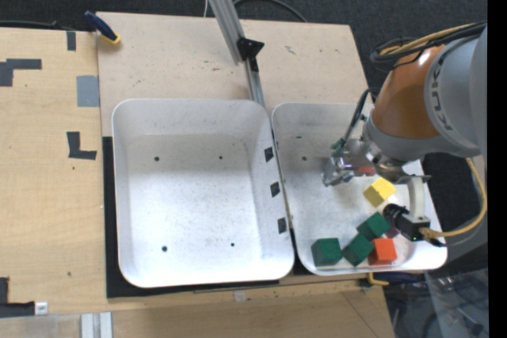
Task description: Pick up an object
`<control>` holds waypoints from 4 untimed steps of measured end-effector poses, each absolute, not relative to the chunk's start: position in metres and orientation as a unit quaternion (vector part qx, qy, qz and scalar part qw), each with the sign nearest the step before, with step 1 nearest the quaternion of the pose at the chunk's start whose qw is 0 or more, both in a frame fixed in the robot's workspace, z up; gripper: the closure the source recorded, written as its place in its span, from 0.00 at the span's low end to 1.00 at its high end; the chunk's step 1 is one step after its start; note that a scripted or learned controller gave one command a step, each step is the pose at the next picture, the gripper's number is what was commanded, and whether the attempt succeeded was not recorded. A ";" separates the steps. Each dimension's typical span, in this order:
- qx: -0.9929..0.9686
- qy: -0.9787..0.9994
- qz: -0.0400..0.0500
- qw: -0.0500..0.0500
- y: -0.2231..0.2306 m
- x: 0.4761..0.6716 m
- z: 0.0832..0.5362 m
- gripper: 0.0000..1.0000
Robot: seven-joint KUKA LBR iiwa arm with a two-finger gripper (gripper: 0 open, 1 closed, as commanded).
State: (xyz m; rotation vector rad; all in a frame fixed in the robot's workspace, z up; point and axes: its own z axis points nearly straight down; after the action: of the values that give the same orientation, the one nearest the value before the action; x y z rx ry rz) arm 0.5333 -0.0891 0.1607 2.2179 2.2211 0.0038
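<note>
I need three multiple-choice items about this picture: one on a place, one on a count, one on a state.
1. Where do the blocks lie?
A. right bin
B. left bin
C. on the bench

2. How many green blocks are there?
A. one
B. three
C. five

3. How is the yellow block?
A. gripped
B. lying free
C. stacked on the orange block

Key:
1 A: all blocks sit in the right bin.
2 B: three green blocks cluster at its near edge.
3 B: the yellow block lies beside the gripper, clear of the orange block.
</note>
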 end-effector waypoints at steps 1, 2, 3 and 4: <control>0.707 0.707 0.001 0.001 -0.094 0.534 0.204 1.00; 0.707 0.708 0.002 0.003 -0.094 0.535 0.268 1.00; 0.705 0.709 0.000 -0.001 -0.045 0.530 0.258 1.00; 0.705 0.709 -0.001 -0.002 0.010 0.532 0.241 1.00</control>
State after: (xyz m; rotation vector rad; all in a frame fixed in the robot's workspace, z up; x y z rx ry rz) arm 0.5316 0.0096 0.2410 2.2166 2.2313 -0.0030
